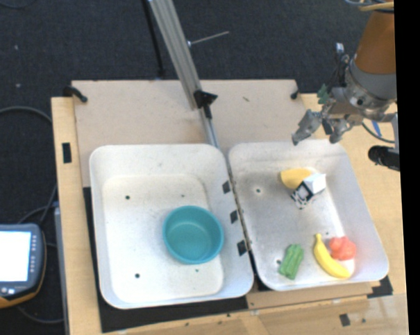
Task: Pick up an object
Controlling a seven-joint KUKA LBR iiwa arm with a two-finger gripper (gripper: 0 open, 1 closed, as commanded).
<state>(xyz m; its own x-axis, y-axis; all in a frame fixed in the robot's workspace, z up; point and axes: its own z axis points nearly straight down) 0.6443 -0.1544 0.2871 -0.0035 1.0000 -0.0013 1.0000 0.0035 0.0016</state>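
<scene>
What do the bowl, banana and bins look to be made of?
Bowl: likely plastic, uniform teal with a smooth, slightly glossy rim. Banana: probably a plastic toy, flat even yellow, no blemishes. Left bin and right bin: moulded white plastic by the look, rounded corners, matte and speckled with marks. None is certain from this view.

One fixed camera is looking down at a slant from above the bench [145, 110], taking in both white bins [100, 203].
</scene>
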